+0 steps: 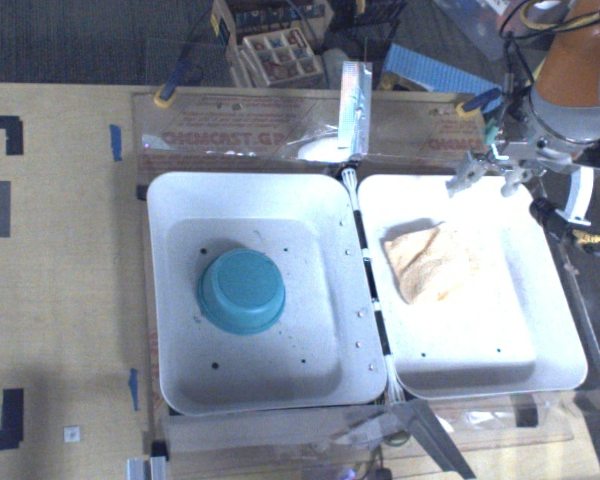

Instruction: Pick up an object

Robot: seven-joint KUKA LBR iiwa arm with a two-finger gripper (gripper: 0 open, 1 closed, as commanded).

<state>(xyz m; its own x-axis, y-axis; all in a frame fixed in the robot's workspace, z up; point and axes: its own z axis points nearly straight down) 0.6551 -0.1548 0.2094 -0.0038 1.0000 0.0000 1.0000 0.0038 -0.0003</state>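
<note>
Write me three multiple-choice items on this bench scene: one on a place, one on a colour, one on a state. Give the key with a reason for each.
1. Where does the bowl lie?
A. left bin
B. right bin
C. on the bench beside the bins

2. What colour is that bowl?
A. red
B. teal
C. yellow

3. How does the tool stand?
A. shut on the bowl
B. shut on the tan cloth
C. near the right bin's far rim, holding nothing

Key: 1 A, it sits on the left bin's floor. 2 B, it is blue-green. 3 C, the tan cloth lies apart from it on the right bin's floor.

Dark floor (pixel 80 18) beyond wooden bench (pixel 60 268)
</note>
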